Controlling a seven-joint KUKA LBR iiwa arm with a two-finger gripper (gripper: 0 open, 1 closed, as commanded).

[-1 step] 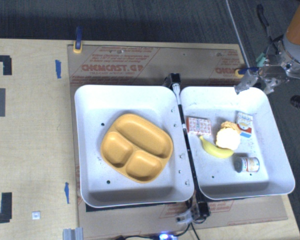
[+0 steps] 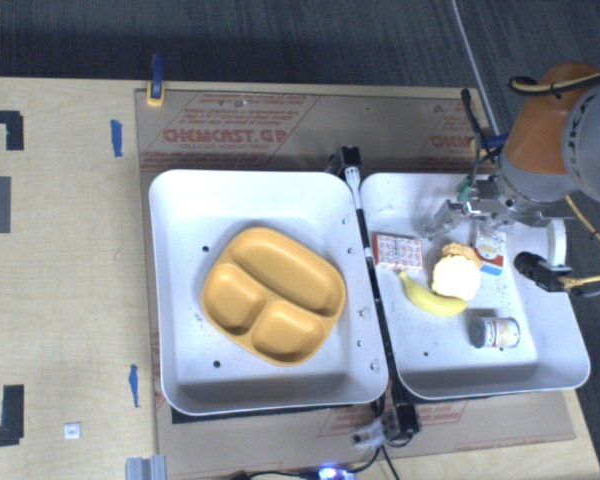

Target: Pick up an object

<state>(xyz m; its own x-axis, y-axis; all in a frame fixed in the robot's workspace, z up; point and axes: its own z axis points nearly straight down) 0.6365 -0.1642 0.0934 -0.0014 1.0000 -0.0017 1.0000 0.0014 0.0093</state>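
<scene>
The right bin (image 2: 540, 368) holds a small red-and-white packet (image 2: 397, 252), a yellow banana (image 2: 430, 299), a cream-coloured round object (image 2: 456, 276) resting on the banana, and a small can lying on its side (image 2: 495, 332). My gripper (image 2: 474, 218) hangs over the upper middle of that bin, just above the cream object and right of the packet. A small white item with red and blue marks (image 2: 490, 255) sits right under the wrist parts. I see nothing held in the gripper.
The left bin (image 2: 175, 268) contains a yellow three-compartment tray (image 2: 272, 293). A black divider clamp (image 2: 350, 163) sits between the bins. The arm's orange band (image 2: 540, 133) and cables occupy the right bin's upper right.
</scene>
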